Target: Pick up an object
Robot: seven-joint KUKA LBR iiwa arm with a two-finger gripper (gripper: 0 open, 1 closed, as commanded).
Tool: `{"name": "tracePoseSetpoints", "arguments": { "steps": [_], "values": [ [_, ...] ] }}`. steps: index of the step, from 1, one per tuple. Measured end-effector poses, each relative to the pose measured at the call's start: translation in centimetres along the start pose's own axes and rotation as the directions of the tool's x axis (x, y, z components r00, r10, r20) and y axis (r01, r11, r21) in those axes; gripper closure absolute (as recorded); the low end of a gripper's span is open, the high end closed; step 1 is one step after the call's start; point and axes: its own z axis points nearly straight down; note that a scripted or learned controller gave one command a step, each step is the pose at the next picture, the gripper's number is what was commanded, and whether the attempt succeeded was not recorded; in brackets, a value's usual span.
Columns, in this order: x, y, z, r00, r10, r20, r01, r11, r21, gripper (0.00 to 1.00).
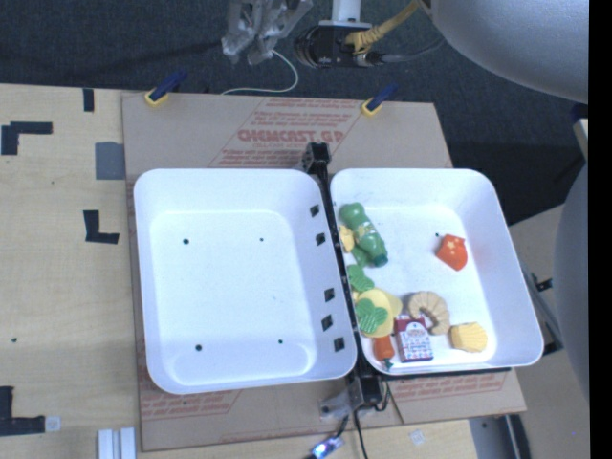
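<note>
The task names no particular object, so the likeliest pick is the small red plastic toy piece (452, 251), which lies alone on the floor of the right white bin (478, 194), well apart from everything else. It looks light, rigid and smooth, so it may slip or skid if pinched off-centre; I would close across its narrow width from straight above.

The other candidates crowd the bin's left wall and front edge. A green bottle-shaped toy (363, 232) lies along the divider, with a small green leafy piece (360, 278) just below it and a yellow-green round toy (374, 309) touching that. Beside them sit a tan ring-shaped toy like a pastry (429, 309), a small red-and-white printed box (413, 340) and a yellow wedge like cheese (469, 337). These probably weigh little and are stiff, but their closeness leaves poor room for fingers. The left white bin (153, 256) lies alongside, both on a brown cardboard sheet (287, 137) over the bench (48, 256).

The claw (258, 22) hangs at the top edge, far from the bins; it is blurred and partly cut off, so I cannot tell how it stands. The grey arm (516, 17) fills the upper right corner. A small orange-red piece beside the box is half hidden.
</note>
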Motion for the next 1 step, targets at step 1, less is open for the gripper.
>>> {"name": "tracePoseSetpoints", "arguments": {
  "steps": [1],
  "values": [
    [-0.02, -3.12, -0.01, 1.000, 0.000, 0.000, 0.000, 1.000, 0.000, 1.00]
  ]
}}
